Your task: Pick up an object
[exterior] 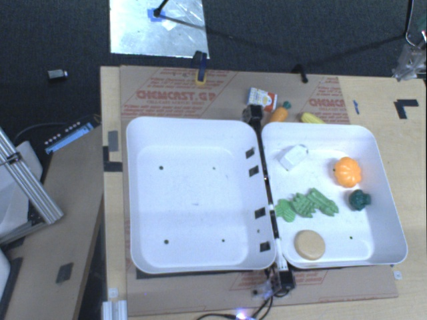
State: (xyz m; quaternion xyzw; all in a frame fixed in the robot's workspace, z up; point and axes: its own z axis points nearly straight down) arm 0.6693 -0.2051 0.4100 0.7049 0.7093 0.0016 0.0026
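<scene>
Two white bins sit side by side on the counter [220,89], touching along the middle hinge line. The left bin [193,192] shows its bare floor with a few small dark dots.

The right bin [383,179] holds all the pickable items:
- white block [292,157], upper left area, near the divider
- orange pumpkin-shaped toy [347,171], right of the block and apart from it
- dark green broccoli-like piece [359,200], just below the pumpkin
- green leafy pieces [307,205] in a loose cluster mid-bin, touching each other
- tan round disc [309,244], lying flat near the front wall, just below the greens

On the counter behind the bins there is a small carton [260,99], a carrot [279,114] and a yellow piece [312,119] in a row. A blue and yellow clamp [199,69] sits on the counter's far edge.

The tool [412,60] looks like the grey metal part at the right edge, above the counter corner and well apart from both bins. It is cropped and blurry, so its state cannot be told. Nothing is visibly held.
</scene>
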